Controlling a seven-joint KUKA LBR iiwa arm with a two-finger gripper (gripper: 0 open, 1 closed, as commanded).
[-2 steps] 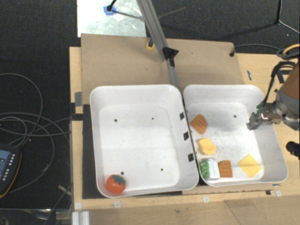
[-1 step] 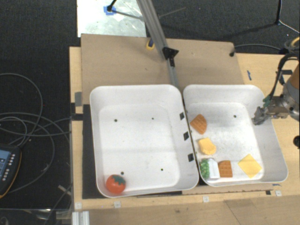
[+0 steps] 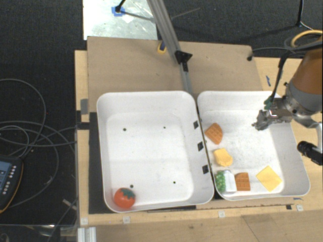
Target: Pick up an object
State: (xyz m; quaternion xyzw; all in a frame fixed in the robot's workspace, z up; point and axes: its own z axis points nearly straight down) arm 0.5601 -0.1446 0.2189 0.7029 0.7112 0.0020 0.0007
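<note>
The right bin (image 3: 237, 101) holds an orange waffle-like piece (image 3: 214, 133), a yellow chunk (image 3: 223, 158), a green and white item (image 3: 223, 181), a brown waffle piece (image 3: 242, 181) and a flat yellow cheese slice (image 3: 268, 178). In the near left corner of the left bin (image 3: 146, 102) sits a red tomato (image 3: 124, 197). My gripper (image 3: 261, 122) hangs over the right bin's far right part, apart from all the objects, with nothing seen between its fingers.
A grey pole (image 3: 166, 24) slants across the back of the bench toward the gap between the bins. Black clips (image 3: 200, 145) line the shared bin wall. Cables lie on the floor at left.
</note>
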